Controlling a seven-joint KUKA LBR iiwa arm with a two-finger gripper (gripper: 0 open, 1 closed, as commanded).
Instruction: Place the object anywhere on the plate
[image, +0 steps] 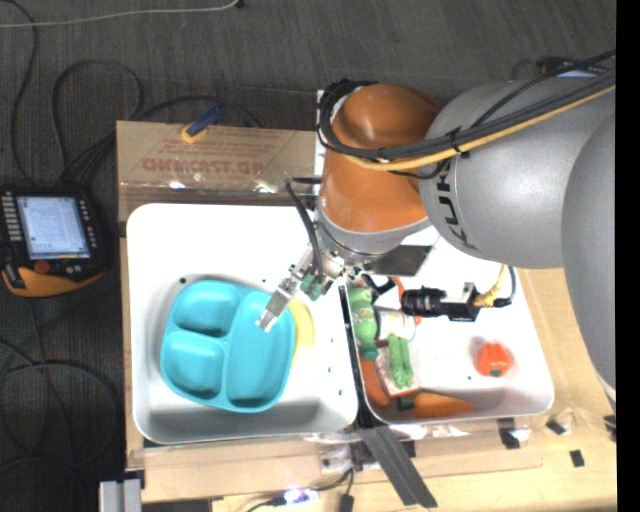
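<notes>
Blue plate in left bin; gripper at its right rim, state unclear. Yellow object just beside rim. Advice: descend centred over compartment, release low.

The scene is lit brightly and evenly from above. The two white bins are rendered almost pure white, so that surface detail on their floors is washed out. A broad highlight is seen on the orange band just above the bins, and a softer sheen on the grey arm. Soft shadow is cast beneath the blue plate. The dark carpet left of the bins is kept dim. Focus is moderately sharp throughout, with slight graininess.
</notes>
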